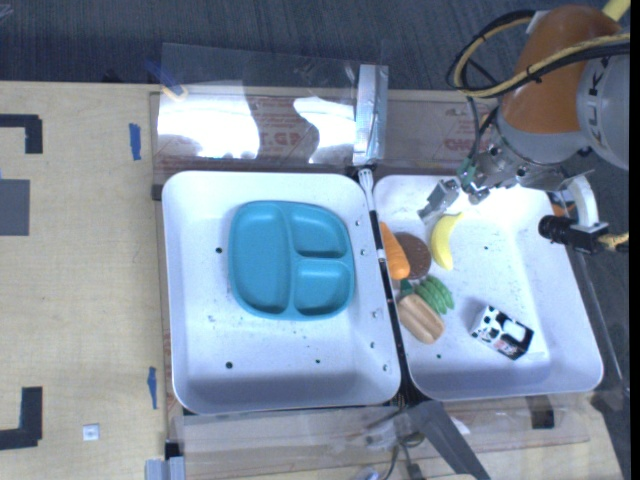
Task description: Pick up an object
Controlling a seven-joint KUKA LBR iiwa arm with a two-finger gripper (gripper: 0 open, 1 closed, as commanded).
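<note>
Blue divided plate lies alone in the left bin, flat, with bare floor all round it. Right bin holds the pickable items, clustered against its left wall: orange carrot along the wall, brown round piece touching it, green leafy piece and tan bread roll just below. Yellow banana sits just right of the cluster, long axis roughly up-down in the view, upper tip toward the bin's far edge. Black-and-white box lies apart, lower right, with open floor on every side. Gripper hangs at the far left part of the right bin, directly above the banana's upper tip; fingers' state: cannot tell. Judgement: banana is nearest, a short move down and toward the near edge. Cluster crowds its left side; its right side is open.
</note>
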